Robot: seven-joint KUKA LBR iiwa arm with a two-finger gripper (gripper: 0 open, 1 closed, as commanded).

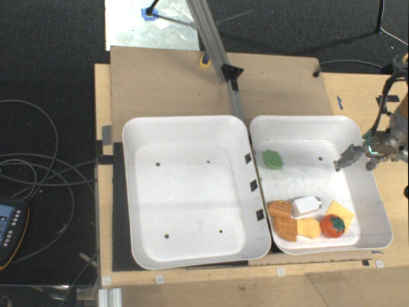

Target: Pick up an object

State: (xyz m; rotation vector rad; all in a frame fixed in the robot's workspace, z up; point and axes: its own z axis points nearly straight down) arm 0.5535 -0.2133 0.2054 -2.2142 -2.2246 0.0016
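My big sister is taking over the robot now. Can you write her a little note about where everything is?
End effector: over the right bin's right edge, holding nothing.
Things, all in the right bin: green knobbly toy near the top left; waffle, white block, orange wedge, yellow cheese wedge and tomato bunched along the near edge.
Left bin sits beside it.
Done: nothing picked up.
Left: lower onto one object, grip it, lift.

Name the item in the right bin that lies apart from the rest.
The green piece, alone near the bin's upper left; the waffle, white block, cheese wedge and tomato cluster along the near edge.
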